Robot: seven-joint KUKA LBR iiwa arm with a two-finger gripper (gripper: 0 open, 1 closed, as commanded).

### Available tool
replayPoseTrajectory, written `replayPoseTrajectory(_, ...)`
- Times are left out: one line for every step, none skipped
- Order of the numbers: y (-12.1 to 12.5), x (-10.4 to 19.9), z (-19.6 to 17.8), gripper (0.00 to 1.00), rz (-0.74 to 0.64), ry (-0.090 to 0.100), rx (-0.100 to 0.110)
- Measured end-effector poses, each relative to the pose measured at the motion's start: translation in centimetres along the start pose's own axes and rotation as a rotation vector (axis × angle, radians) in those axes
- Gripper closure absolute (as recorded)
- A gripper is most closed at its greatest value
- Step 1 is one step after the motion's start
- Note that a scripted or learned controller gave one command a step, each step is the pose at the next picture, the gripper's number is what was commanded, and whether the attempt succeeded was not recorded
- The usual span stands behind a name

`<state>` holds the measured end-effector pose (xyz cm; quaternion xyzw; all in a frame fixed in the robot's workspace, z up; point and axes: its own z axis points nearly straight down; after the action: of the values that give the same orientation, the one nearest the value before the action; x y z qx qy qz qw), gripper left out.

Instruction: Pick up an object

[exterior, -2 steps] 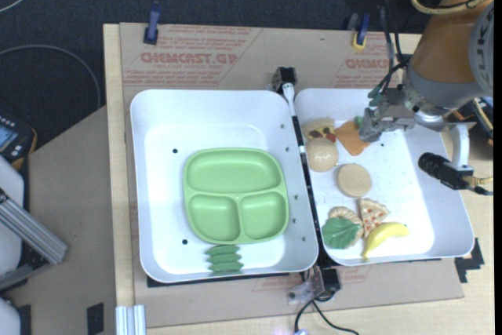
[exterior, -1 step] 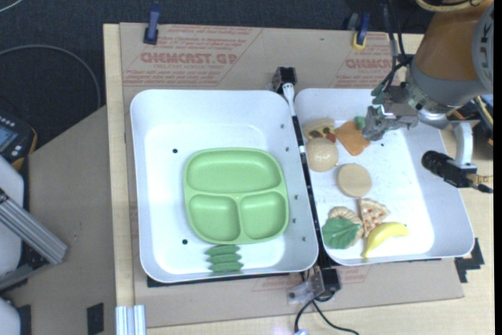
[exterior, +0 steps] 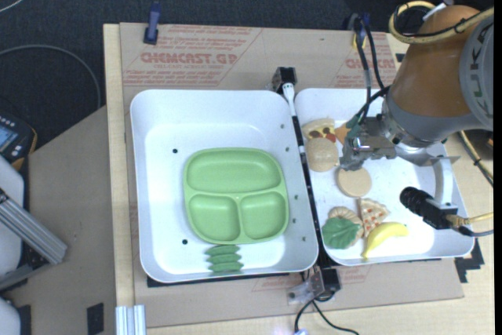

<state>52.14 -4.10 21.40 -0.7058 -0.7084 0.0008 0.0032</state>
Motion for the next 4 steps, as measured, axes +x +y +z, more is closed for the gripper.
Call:
replayPoseTrajectory(-4.1, 13.1, 3.2, 1.00, -0.011, 0.002, 0.003)
replayPoseTrajectory(-4.2, 19.7, -21.5, 1.00, -0.005, 0.005, -0.026)
replayPoseTrajectory(-4.2, 19.4, -21.6, 1.00, 0.000, -0.003, -0.010)
replayPoseTrajectory(-4.2, 19.5, -22.7, 1.00, -0.001, -0.003, -0.012)
